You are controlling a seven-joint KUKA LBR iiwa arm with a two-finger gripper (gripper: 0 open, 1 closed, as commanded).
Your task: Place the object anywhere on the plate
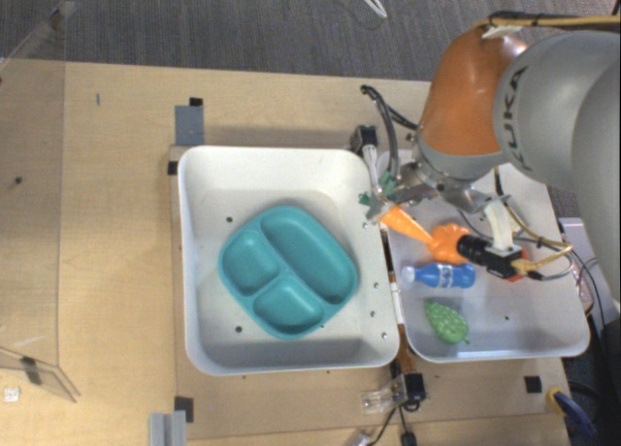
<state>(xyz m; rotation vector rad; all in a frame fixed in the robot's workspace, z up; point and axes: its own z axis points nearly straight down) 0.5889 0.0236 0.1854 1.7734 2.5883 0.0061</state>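
Observation:
A teal divided plate lies in the left bin. My gripper hangs over the rim between the two bins, just past the plate's upper right corner. It is shut on the green leafy end of an orange toy carrot. The carrot slants down to the right, over the rim and into the right bin's airspace. The arm's orange band and grey wrist cover the back of the right bin.
In the right bin lie a rounded orange piece, a small blue bottle and a green knobbly object. Cables run from the wrist above the right bin. Wooden bench surrounds both bins.

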